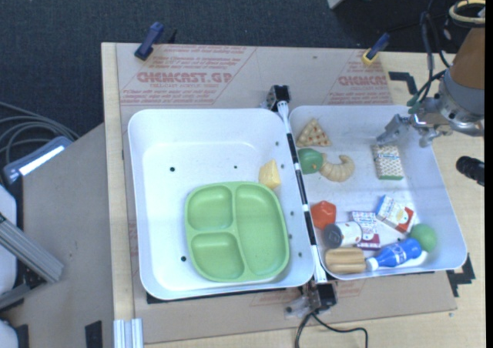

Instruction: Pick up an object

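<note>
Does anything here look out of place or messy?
One thing: a yellow wedge lies loose in the left bin, beside the green tray rather than in a compartment. The other items sit jumbled in the right bin. Nothing looks spilled or broken.

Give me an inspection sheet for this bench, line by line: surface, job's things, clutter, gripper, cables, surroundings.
Surface: two white bins on a protective-film-covered board.
Job's things: right bin holds a waffle piece, croissant, green carton, blue bottle and more.
Clutter: left bin holds a green divided plate and a yellow wedge.
Gripper: gripper above the right bin's far side, holding nothing.
Cables: grey cables at left.
Surroundings: dark carpet.
</note>
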Tool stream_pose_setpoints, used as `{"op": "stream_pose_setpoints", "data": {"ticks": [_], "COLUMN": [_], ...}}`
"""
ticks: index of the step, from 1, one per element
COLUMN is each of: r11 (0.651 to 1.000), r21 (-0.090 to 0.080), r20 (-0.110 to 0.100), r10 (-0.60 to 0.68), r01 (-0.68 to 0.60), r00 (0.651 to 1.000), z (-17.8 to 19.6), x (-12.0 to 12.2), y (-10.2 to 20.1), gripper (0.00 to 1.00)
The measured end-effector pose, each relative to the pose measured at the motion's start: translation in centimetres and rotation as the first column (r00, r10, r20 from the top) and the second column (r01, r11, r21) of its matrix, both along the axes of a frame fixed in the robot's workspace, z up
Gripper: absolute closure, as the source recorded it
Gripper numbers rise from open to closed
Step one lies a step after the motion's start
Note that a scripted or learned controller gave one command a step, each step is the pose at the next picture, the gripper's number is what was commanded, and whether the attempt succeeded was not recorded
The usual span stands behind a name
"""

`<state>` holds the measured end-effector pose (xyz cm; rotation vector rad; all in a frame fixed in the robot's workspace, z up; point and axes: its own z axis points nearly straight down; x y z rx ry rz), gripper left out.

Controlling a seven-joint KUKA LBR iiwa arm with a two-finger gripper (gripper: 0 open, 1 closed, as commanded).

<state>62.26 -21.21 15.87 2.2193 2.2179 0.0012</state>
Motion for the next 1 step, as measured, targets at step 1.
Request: {"op": "stream_pose_setpoints", "data": {"ticks": [1], "r11": [1.0], "r21": [0.003], "r20": [-0.004], "r10": [0.001], "r01": [-0.001], "r00": [1.0], "z": [-7.47], "x": [-0.64], "y": [1.16], "gripper": [0.0]}}
